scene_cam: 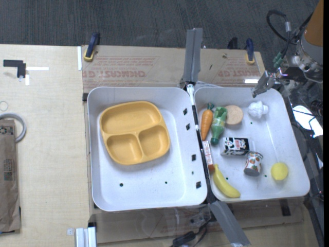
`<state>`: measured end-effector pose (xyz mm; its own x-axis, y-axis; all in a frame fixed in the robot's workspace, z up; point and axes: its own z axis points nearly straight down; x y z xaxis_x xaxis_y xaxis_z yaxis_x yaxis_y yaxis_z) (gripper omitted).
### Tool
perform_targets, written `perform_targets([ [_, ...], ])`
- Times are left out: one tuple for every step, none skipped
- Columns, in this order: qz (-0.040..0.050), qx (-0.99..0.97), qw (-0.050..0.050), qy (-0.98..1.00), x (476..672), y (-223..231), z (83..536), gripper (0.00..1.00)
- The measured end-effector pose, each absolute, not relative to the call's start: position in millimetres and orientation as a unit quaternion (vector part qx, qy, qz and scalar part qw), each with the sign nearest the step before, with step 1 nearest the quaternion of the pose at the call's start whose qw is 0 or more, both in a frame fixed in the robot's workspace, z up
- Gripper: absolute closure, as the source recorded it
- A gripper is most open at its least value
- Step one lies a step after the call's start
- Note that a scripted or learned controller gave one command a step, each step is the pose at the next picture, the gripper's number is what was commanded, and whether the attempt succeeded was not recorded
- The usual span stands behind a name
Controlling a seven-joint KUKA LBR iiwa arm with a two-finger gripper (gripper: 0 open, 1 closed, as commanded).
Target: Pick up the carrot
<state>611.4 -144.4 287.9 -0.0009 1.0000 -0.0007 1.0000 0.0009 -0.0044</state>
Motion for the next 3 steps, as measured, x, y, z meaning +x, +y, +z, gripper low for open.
perform_targets([
  [0.0017,-0.731,0.002,-0.682,562.8,-180,159,0.0],
  [0.0009,-0.716,0.002,-0.698,496.5,-209,122,0.0],
  [0.0014,-0.751,0.0,-0.66,479.0,-214,268,0.0],
])
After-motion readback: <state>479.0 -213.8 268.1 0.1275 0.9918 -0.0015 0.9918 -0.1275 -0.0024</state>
